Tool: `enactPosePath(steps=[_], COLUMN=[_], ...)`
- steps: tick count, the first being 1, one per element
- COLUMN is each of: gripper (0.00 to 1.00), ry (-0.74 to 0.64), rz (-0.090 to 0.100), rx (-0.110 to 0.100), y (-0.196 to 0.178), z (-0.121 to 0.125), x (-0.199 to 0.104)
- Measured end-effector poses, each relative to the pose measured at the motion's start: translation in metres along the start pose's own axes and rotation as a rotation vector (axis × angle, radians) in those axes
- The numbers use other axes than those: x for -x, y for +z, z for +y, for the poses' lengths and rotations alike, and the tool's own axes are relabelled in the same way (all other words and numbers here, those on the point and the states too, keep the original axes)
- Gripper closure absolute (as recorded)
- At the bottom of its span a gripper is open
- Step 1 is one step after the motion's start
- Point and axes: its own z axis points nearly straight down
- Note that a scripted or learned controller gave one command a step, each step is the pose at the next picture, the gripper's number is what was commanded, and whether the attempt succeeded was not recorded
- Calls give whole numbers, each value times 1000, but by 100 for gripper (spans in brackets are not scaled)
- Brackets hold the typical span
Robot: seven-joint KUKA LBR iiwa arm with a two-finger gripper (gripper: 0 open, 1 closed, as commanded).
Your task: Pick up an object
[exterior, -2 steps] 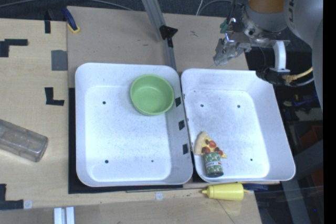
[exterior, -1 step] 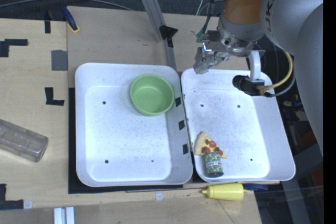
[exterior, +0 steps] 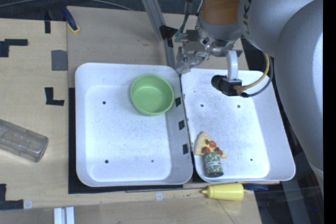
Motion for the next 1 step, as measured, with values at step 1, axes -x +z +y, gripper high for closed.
enactPosePath(steps=[1], gripper=[100], ry=[1], rz=[-1], rx=[-3], y=[26], z=[-10], x=[-45])
